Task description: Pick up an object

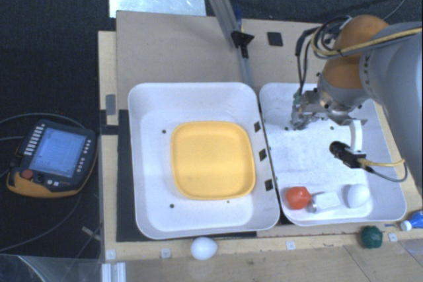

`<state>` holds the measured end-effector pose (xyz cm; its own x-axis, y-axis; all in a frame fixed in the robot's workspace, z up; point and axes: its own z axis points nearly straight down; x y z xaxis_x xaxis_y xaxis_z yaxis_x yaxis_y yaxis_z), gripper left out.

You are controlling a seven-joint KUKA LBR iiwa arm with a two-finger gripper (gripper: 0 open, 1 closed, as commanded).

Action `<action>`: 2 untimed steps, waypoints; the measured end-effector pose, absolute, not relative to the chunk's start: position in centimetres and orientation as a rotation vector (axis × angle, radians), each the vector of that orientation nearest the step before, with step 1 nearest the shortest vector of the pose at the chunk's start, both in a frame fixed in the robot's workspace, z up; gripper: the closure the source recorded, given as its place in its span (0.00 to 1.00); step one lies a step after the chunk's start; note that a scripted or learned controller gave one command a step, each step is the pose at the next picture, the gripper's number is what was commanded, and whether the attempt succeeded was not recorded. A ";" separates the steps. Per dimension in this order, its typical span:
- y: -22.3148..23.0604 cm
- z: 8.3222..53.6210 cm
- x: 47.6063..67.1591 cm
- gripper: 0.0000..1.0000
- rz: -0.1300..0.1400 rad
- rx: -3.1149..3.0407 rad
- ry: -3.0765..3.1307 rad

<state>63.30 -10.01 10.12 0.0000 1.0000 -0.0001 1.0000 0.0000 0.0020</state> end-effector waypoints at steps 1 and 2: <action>-10.3 14.5 63.0 1.00 0.004 2.219 2.219; -10.6 18.8 63.3 1.00 0.005 2.219 2.219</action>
